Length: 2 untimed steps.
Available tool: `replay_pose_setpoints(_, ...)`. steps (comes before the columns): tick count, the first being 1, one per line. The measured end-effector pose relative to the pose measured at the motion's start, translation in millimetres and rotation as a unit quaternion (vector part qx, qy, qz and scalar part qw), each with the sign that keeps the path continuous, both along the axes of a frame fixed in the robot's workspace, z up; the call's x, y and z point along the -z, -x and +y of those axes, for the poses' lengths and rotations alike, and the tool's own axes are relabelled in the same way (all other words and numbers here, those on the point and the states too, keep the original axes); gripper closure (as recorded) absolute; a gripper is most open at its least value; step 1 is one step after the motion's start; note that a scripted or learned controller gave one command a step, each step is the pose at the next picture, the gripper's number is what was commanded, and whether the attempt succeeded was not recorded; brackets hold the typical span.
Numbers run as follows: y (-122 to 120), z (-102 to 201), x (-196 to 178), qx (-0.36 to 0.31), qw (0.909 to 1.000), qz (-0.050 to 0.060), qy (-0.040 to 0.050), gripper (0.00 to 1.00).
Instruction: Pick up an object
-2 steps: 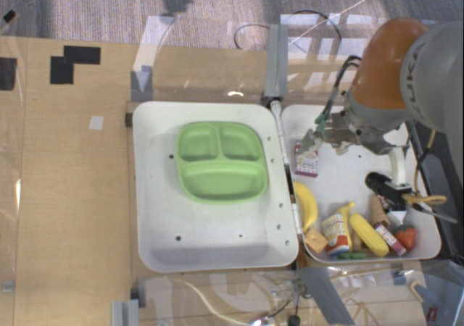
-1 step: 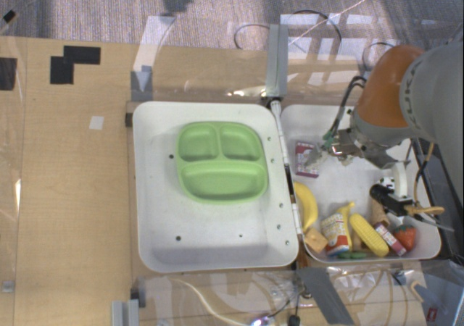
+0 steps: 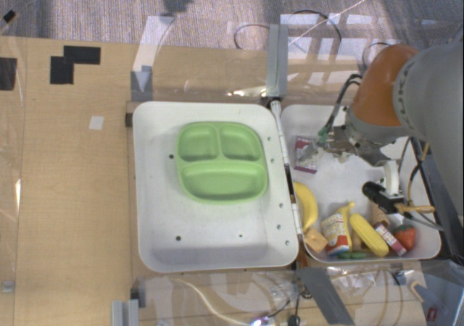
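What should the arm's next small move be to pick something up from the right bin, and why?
Probably lower the gripper a little toward the small purple-edged packet at the back left of the right bin. The gripper sits right beside that packet, which lies apart from the banana and the crowded toy food at the front, so it looks the easiest target.

A tan bench [image 3: 65, 194] carries two white bins side by side. The left bin [image 3: 156, 245] and right bin [image 3: 319, 118] touch along a shared edge.
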State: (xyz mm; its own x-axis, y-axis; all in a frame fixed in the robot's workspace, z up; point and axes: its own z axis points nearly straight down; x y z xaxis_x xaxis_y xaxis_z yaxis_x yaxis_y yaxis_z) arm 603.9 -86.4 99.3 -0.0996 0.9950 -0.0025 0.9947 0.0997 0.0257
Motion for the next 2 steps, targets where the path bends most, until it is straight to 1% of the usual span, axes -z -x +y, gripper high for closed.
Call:
replay_pose_setpoints(1, -16.7, -2.0, 0.7, 0.078, 0.997, 0.002, -0.003, 0.0)
replay_pose_setpoints(2, -67.6, 0.8, 10.3, 0.102, 0.9948, 0.008, -0.0016, 0.0)
